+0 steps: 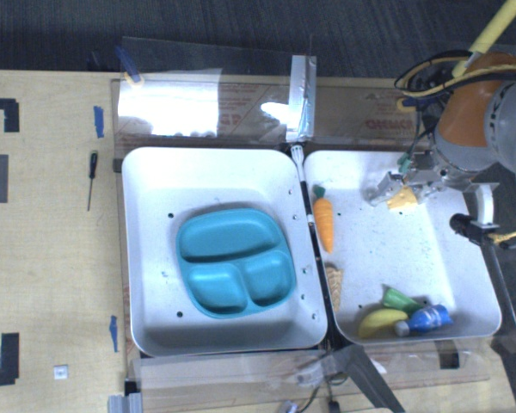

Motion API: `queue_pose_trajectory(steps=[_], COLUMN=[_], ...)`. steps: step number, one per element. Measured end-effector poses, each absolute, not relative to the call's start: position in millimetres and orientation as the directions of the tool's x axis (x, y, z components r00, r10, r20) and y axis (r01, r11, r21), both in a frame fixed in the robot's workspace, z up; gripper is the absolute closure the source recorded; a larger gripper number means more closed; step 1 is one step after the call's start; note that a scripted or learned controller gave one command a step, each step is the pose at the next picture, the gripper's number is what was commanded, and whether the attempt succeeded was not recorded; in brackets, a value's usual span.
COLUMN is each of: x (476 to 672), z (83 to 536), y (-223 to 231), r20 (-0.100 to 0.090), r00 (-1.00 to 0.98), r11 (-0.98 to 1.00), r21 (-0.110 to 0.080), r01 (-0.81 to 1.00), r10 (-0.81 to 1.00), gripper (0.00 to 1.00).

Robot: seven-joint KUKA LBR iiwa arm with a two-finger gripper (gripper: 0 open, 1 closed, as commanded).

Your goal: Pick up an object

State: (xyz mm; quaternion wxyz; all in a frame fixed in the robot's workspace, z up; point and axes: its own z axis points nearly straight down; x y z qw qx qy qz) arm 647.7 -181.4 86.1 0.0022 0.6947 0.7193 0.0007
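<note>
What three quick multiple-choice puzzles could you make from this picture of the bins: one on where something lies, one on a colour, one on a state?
1. Where does the carrot lie?
A. On the blue tray
B. In the right bin, by its left wall
C. On the bench outside the bins

2. What colour is the divided tray in the left bin?
A. Blue
B. Red
C. Yellow

3. How does the tray sit?
A. Standing on edge
B. Flat, open side up
C. Upside down

Answers: 1 B, the carrot lies along the left wall of the right bin. 2 A, it is plainly blue. 3 B, its three compartments face up.
</note>
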Motion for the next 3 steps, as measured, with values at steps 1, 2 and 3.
queue_pose_trajectory(steps=[1, 2, 3], x=[649.6, 669.7, 608.3], z=[98, 210, 232], y=[-180, -123, -55], r20=[-0.004, -0.001, 0.0], r00=[-0.038, -0.018, -0.368], r11=[0.038, 0.018, 0.368], r21=[0.009, 0.011, 0.001], r01=[0.999, 1.0, 0.93], r10=[0.999, 1.0, 0.93], gripper=[1.0, 1.0, 1.0])
